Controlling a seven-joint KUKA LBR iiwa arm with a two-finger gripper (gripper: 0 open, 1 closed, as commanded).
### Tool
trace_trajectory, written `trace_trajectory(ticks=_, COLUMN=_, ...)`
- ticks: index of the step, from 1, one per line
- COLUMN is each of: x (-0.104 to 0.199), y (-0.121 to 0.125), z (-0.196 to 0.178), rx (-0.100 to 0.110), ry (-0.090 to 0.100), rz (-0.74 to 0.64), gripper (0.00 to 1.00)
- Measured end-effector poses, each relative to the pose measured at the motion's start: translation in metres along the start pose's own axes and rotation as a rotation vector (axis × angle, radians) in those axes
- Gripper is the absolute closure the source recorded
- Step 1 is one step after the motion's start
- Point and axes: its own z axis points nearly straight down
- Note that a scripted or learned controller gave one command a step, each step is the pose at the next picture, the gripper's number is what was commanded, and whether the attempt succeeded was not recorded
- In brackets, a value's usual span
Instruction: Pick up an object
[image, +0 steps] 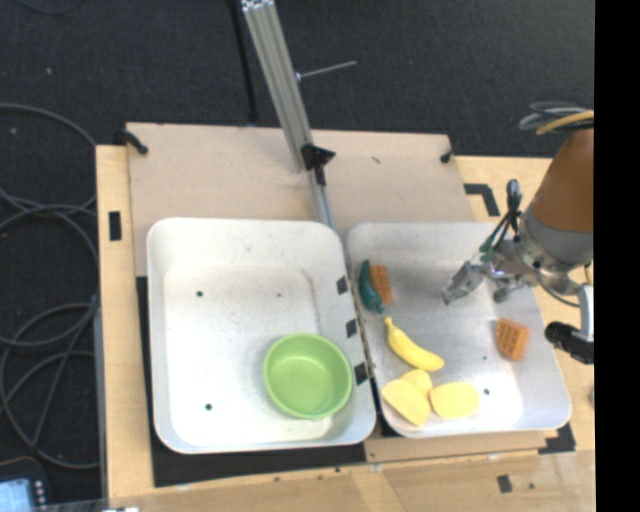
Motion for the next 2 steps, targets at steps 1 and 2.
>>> trace_trajectory(ticks=1, x=0.004, y=0.005, z=0.045, rx=-0.002, ry=0.0, rz=0.0, gripper=0.0)
trace_trajectory(ticks=2, x=0.003, y=0.007, z=0.031, rx=-0.009, ry=0.0, rz=0.004, gripper=1.0)
